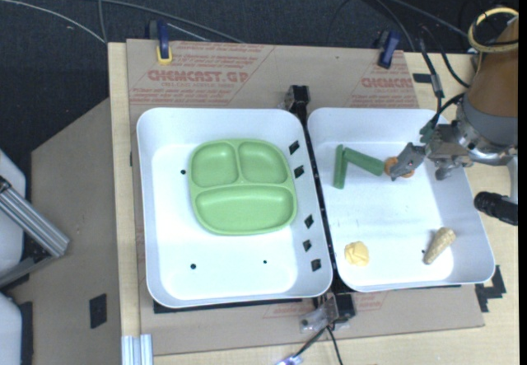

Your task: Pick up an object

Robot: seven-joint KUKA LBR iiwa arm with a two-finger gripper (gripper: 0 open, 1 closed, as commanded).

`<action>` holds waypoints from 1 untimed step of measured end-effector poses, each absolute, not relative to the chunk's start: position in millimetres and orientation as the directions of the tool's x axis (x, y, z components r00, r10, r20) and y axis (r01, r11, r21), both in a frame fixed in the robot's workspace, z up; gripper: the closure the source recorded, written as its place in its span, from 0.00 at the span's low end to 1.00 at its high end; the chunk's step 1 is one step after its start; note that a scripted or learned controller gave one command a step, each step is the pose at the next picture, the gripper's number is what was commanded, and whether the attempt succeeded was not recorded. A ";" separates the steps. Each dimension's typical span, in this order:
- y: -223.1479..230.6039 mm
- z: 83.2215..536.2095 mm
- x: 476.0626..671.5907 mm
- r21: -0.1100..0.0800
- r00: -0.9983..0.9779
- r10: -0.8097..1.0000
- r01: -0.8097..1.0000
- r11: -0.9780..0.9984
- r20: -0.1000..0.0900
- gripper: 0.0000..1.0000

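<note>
At the right white bin's (461,269) six o'clock sits a small yellow crumpled lump (356,253), likely light and soft; the gripper (405,163), its opening impossible to tell, hovers at twelve o'clock by the stiff green L-shaped bar (352,164), best pinched mid-stem.

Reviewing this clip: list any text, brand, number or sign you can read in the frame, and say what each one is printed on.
"CHEMCAST GP", red print, partly blurred, on the brown sheet under the bins, above the left bin.
A second red print, likely the same brand, on the same sheet above the right bin: too blurred and partly hidden to read.
Finer red lines under both prints: too small to read.
</note>
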State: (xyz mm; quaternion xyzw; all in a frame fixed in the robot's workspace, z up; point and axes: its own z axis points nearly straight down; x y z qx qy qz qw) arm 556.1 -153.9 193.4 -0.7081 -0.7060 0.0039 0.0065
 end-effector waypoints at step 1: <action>-153.6 200.4 559.3 -0.001 0.000 1.000 1.000 0.000 0.001 0.00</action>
